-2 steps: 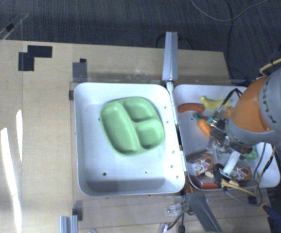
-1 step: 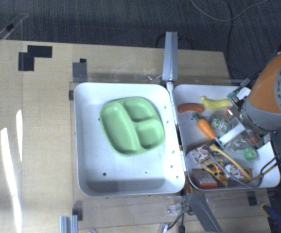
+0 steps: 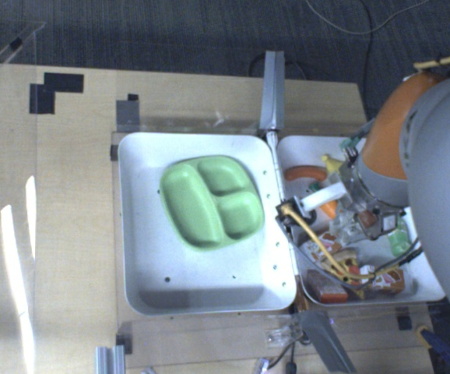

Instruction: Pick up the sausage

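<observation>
Pale wooden bench [image 3: 61, 232], seen from above at a slant, bearing two shallow white bins side by side. Well to the left of the gripper, the left bin [image 3: 143, 279] holds a green divided plate [image 3: 211, 201], lying flat. Right bin [image 3: 287, 148]: a cluttered heap of small food items, with the gripper [image 3: 348, 226] lowered among them from the grey arm [image 3: 435, 178]. The sausage [image 3: 303, 173], reddish-brown, lies up and to the left of the gripper, near the bin's far left corner and apart from the tool. A yellow item [image 3: 332, 164] sits just beside the sausage. Whether the gripper is apart or together cannot be told; clutter and wrist hardware obscure it. Judged progress: the sausage rests in the bin, not yet lifted; approach, grasp and lift all remain.
</observation>
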You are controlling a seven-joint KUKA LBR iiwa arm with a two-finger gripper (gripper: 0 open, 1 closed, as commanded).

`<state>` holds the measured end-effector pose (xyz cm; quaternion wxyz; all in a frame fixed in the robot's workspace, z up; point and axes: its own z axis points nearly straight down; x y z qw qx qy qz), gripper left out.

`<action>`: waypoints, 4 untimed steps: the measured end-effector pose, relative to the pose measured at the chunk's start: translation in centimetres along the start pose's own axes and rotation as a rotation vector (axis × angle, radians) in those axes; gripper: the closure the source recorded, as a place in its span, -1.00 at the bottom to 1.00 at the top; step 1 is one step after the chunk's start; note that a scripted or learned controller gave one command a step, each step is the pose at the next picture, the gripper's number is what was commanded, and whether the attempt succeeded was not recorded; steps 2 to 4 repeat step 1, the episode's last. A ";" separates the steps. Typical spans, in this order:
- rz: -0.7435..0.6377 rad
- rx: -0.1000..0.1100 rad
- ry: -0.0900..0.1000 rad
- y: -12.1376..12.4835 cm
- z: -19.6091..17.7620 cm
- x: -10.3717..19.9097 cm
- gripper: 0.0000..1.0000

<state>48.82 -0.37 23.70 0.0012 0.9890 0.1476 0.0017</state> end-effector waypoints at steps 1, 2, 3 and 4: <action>0.093 0.004 -0.001 -9.1 5.2 2.7 1.00; 0.093 0.004 -0.001 -9.1 5.2 2.7 1.00; 0.093 0.004 -0.001 -9.1 5.2 2.7 1.00; 0.093 0.004 -0.001 -9.1 5.2 2.7 1.00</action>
